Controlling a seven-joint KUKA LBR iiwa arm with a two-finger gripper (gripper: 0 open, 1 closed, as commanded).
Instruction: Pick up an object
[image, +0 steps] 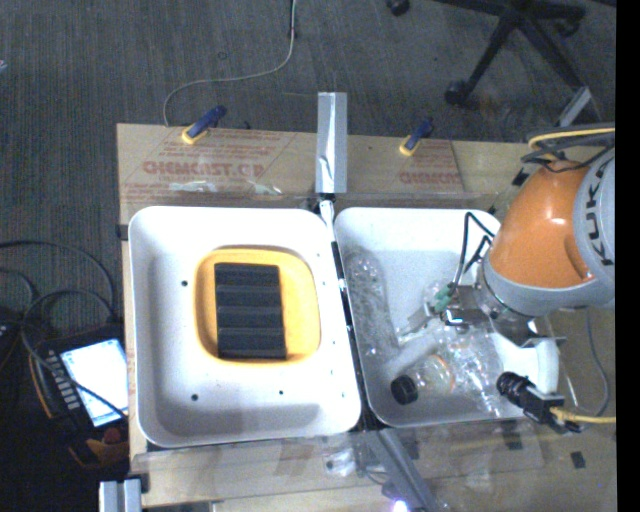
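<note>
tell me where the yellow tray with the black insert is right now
The yellow tray lies flat in the middle of the left bin, across the divider from the clear plastic items in the right bin.

Yellow tray with black ribbed insert in white bin.

A wooden bench stands on dark grey carpet; beyond its far edge, black chair legs spread.
</note>
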